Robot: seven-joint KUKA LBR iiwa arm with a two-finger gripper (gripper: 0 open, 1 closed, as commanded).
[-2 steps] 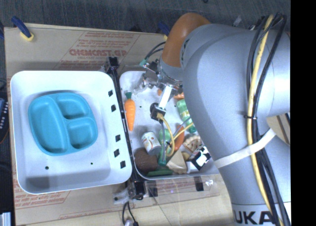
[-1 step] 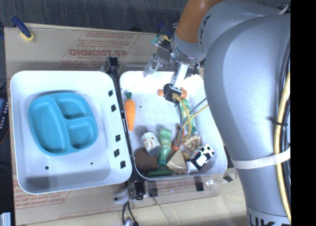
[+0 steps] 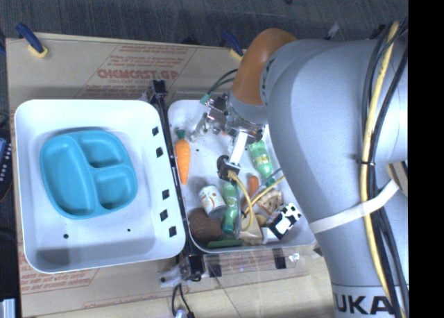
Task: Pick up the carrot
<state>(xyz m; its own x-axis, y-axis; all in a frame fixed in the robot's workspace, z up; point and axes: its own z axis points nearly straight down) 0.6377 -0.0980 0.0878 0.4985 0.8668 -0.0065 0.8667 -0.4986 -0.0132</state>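
Hanging over the far end of the right bin (image 3: 177, 110), the gripper (image 3: 218, 126) is half buried under the wrist and arm (image 3: 326, 136). Can't tell whether the jaws are apart or together: too much hardware and cable in the way. Nothing visibly between them.

Carrot (image 3: 182, 159) sits just left of the jaws and a little nearer the camera, apart from them. It lies lengthwise along the bin's left wall, fat end with a green stub towards the far edge, tip pointing at the near end. It is close to the wall or touching it; can't say which. Bare white floor between the carrot and the jaws, so its right flank has room.

Right of the jaws: a light green bottle (image 3: 260, 159), tucked against the arm. Beyond that, towards the near edge, it gets crowded: small orange piece (image 3: 253, 183), can (image 3: 212, 198), dark green bottle (image 3: 229, 214), brown lump (image 3: 202, 225), black-and-white item (image 3: 284, 218), all packed together. A gap of bare floor separates the carrot's tip from that pile.

Further left, past the divider wall, is the left bin (image 3: 28, 240), holding a blue tray (image 3: 87, 171) with open floor all round it. Both bins sit on cardboard (image 3: 139, 67) with blue clamps (image 3: 31, 39) at its far edge.

The arm covers the right bin's whole right side.
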